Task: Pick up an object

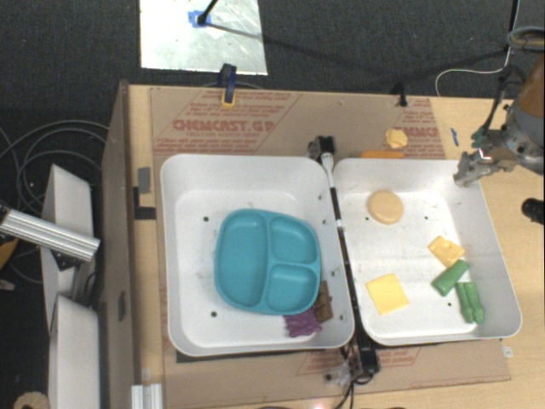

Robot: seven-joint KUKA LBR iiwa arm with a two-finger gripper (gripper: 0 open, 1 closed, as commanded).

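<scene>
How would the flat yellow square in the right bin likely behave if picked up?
The yellow square lies flat on the right bin floor, so fingers may slide over it. It looks thin and probably light. Flat sides mean it shouldn't roll.

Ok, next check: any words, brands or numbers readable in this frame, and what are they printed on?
"CHEMCAST GP", red print on the brown sheet behind the left bin; the last letters are uncertain.
A second red print of the same kind on the sheet behind the right bin: too cut off to read.
Smaller red lines under both: too blurred.
</scene>
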